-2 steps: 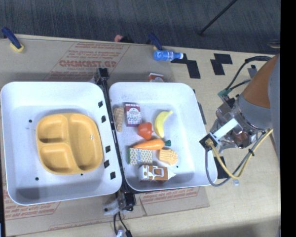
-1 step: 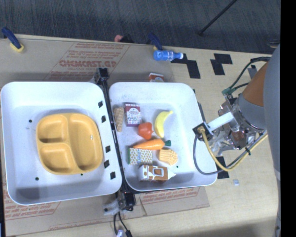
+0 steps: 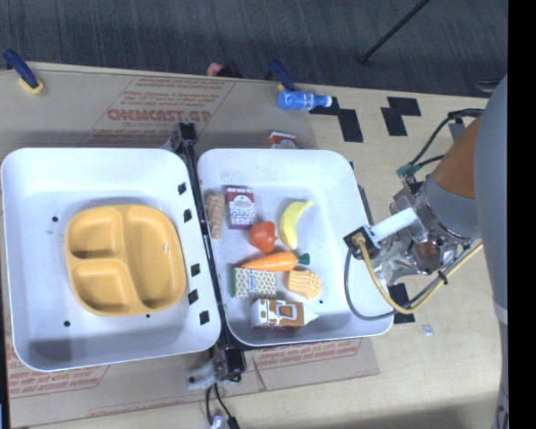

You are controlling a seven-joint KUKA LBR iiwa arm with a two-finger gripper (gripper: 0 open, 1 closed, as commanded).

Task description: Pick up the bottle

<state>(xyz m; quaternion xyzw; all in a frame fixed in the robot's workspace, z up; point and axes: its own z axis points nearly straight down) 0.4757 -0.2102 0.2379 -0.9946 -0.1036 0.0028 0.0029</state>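
Tool point(image 3: 409, 256) state cannot be told from this slanted view; it hangs over the table point(image 3: 447, 356) just right of the right bin's rim, cables looped beside it. From the left: the left bin point(image 3: 27, 329) carries a yellow divided plate point(image 3: 125, 259). The right bin point(image 3: 362, 315) holds a corn cob point(image 3: 215, 215), a red carton point(image 3: 240, 206), a tomato point(image 3: 263, 235), a banana point(image 3: 292, 222), a carrot point(image 3: 270, 262), a patterned packet point(image 3: 254, 282), a waffle-like piece point(image 3: 305, 283) and a small box point(image 3: 280, 313). The bottle point(image 3: 300, 101), blue-capped, lies on its side on the table beyond the right bin, well apart from the tool.
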